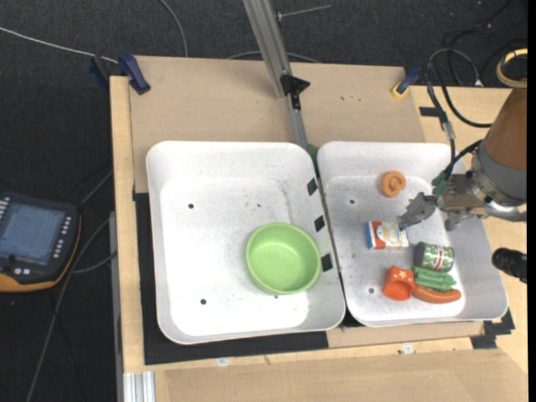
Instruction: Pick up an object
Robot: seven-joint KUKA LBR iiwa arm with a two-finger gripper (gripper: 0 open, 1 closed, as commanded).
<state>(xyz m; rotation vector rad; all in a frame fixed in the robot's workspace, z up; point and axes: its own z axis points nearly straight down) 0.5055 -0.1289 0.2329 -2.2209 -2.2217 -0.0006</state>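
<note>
Tan bench [218, 99] on dark carpet; blue clamps at far corners, metal pole rising from far edge, pendant controller [33, 239] on floor at left. Two white bins side by side. Left bin [180, 174]: green bowl [283, 259] near front right corner. Right bin [368, 162]: orange round piece [393, 183] toward far edge, small carton [386, 235] at centre, green can [434, 257], red piece [400, 283] and carrot-like piece [437, 293] near front edge. Arm enters over right rim, wrist low; gripper [427, 209] above carton's right side, fingers spread, nothing between them.
</note>
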